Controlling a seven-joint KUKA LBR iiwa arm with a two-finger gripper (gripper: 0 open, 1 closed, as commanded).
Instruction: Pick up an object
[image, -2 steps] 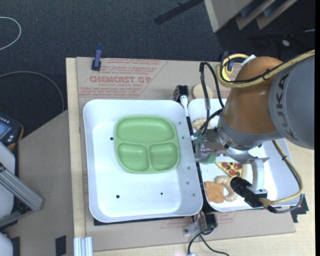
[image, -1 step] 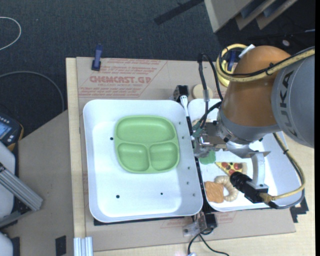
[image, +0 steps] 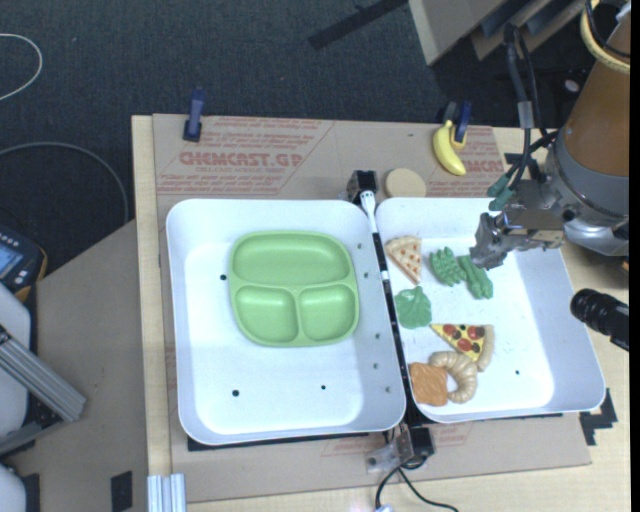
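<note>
- The likeliest target, as I read it, is the dark green leafy piece, lying in the right bin just below and to the left of the pincer. The pincer tip sits right at its upper edge; I can't tell whether the two touch.
- I cannot tell how the pincer is set, spread or pressed together; the view is too coarse at the tip, and I see nothing held in it.
- Risk one: the green piece is lumpy and low. I judge a descent slightly off centre could clip one end and flick it sideways rather than catch it.
- Risk two: crowding. The pizza slice lies farther left of the pincer, the light green leaf below-left, and a second pizza slice, a croissant and an orange square piece well below. A shoved green piece could slide into its near neighbours.
- Risk three: these look like light toy foods, so I expect a weak pinch could slip on the lift.
- Farther left of the pincer, the left bin holds a green divided tray; a banana lies on the desk above. Neither is in the way.
</note>
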